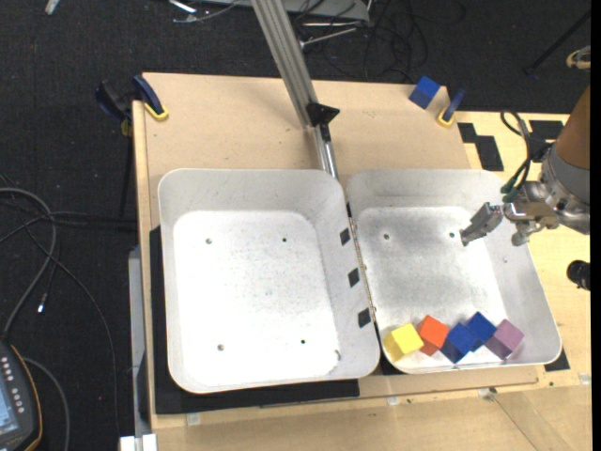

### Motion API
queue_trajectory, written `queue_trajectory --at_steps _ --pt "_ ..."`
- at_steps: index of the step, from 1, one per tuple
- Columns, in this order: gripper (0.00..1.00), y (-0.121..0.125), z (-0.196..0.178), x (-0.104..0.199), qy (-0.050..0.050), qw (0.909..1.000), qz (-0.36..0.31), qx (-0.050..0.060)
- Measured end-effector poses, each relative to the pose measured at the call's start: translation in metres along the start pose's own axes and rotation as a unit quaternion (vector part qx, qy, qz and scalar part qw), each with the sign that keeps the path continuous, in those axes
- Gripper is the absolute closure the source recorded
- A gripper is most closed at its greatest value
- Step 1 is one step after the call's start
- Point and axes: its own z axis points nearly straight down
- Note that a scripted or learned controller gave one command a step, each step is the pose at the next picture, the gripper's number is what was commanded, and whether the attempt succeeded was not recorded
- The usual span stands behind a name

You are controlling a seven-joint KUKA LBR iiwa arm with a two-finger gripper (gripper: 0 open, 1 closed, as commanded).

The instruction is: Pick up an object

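Pick not yet made: two-finger gripper [490, 222] spread and holding nothing, over the bare upper right of the right-hand shallow white bin [413, 252].

Four small blocks lie touching in a row along that bin's near edge: yellow cube [405, 340], orange cube [433, 333], blue cube [468, 335], purple cube [506, 338]. Row runs left-right; each cube is too compact to show a long axis. Descent, grasp and lift all remain.

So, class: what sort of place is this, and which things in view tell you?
Probably a robotics lab or test bench. A robot arm reaches over two white bins, small coloured blocks sit in the right one, and cables trail over dark carpet.
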Motion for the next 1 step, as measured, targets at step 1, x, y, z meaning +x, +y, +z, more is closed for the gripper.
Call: queue_trajectory --at_steps 1 --pt "0.00 -0.0040 0.0767 0.0417 0.002 1.0000 -0.001 0.003"
